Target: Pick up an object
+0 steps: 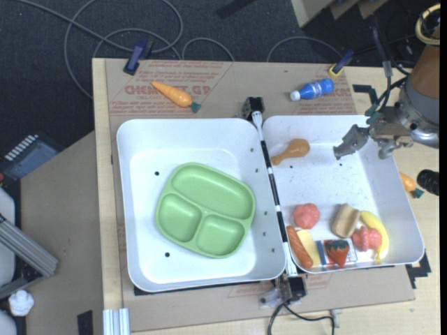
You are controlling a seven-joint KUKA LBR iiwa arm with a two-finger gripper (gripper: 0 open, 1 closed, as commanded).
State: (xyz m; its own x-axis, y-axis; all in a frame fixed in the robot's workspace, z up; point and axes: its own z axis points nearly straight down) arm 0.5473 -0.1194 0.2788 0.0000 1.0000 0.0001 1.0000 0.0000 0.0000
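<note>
Toward the near right corner of the right bin [391, 187]: cluster of toy foods, packed close.
- Tomato-like red piece [305, 216], at the cluster's left, white floor open on its far side.
- Tan bread roll [344, 220], tilted, just beside a yellow banana [376, 230] and a red strawberry-like piece [364, 239].
- Hot dog [301, 248], against the bin's left wall near the front corner; beside it a small red piece with a green top [337, 250] on a flat packet, close to the front rim.
- Drumstick [291, 150], alone near the far left wall, well apart from the cluster, open floor all round except wallward.

Claw: gripper [363, 144] over the far right part of the right bin, fingers spread, nothing between them; drumstick to its left, cluster nearer the camera, broad bare floor between claw and both.

Left bin [140, 145]: green divided plate [204, 209] at centre, bare margin on every side.

Bench beyond the bins: carrot [173, 93], blue bottle [313, 90], two blue clips, all outside the rims. Another orange piece [408, 183] just outside the right rim.
</note>
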